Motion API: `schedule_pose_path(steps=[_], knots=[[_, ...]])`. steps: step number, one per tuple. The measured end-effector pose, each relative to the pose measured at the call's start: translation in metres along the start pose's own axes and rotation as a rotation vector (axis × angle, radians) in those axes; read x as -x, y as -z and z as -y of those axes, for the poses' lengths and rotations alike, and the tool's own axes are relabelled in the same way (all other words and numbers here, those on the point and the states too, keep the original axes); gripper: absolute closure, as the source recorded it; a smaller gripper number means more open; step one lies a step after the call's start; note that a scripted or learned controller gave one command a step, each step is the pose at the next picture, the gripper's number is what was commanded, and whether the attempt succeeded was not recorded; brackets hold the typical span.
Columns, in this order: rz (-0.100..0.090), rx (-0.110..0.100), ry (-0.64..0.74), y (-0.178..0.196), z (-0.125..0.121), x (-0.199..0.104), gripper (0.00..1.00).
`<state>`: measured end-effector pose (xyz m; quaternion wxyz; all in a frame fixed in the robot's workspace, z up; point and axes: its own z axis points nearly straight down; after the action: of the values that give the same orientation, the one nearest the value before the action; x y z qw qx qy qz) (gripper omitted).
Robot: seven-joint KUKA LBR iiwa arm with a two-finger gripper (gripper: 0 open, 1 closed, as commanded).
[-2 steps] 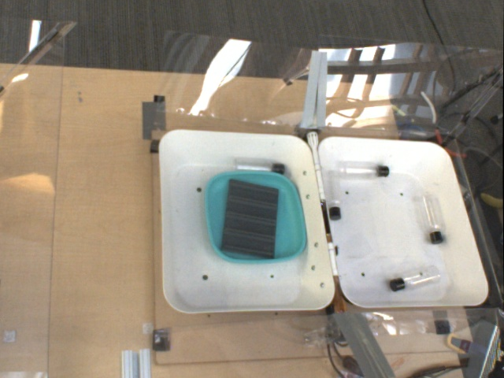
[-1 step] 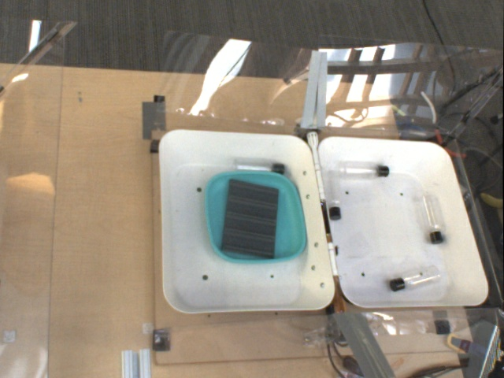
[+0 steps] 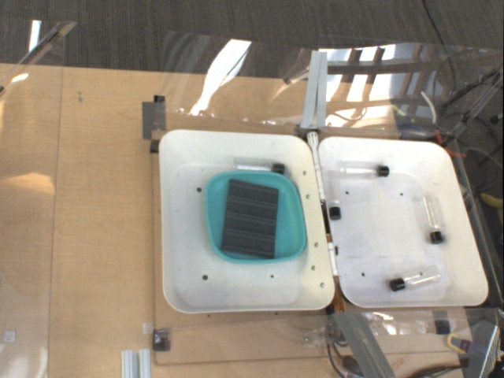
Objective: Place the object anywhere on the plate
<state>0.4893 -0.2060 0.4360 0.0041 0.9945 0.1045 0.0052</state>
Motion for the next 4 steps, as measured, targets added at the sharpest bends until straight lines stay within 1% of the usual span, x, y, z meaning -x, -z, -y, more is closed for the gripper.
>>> schedule_pose_path(steps=[1, 4], knots=[[0.004, -0.002, 0.001, -0.0008, 0.0006, 0.0001, 0.00], [0.004, -0.003, 0.001, -0.0008, 0.0007, 0.0001, 0.00]])
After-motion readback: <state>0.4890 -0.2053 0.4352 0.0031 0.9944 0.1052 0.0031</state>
